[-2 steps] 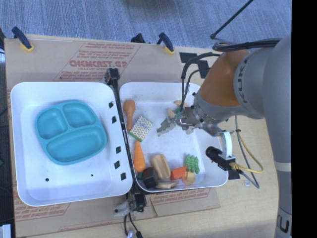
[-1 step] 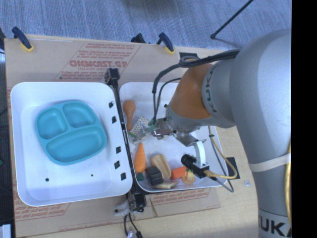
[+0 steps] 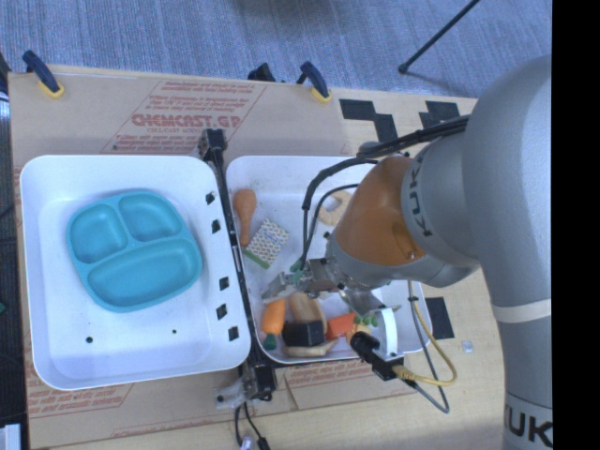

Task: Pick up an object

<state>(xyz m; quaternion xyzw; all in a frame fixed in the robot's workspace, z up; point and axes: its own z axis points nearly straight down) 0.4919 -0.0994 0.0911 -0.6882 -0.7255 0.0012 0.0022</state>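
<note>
Overhead slanted view of my desk (image 3: 141, 111), brown board carrying two shallow white bins side by side. The left bin (image 3: 37, 251) holds a blue divided plate (image 3: 134, 247), lying flat near its middle. The right bin (image 3: 272, 172) holds the loose objects. My arm (image 3: 469, 214), grey with an orange band (image 3: 375, 218), enters from 3 o'clock and hangs over the right bin's centre. The pincer (image 3: 314, 284) sits below the wrist, pointing down toward the bin's 6 o'clock end; I cannot tell how far it is parted or whether it grips anything, as the wrist body covers it.

Just at 6 o'clock from the pincer lies a cluster: an orange carrot-like piece (image 3: 273, 316), a black block (image 3: 304, 334) and a small red-orange piece (image 3: 341, 325), close together, some touching. At 10 o'clock from the pincer lie a checkered packet (image 3: 266, 243) and, beyond it, an orange drumstick-shaped toy (image 3: 245, 210) against the bin's left wall. Yellow-tipped clamps (image 3: 44, 74) grip the desk's far edge.
</note>
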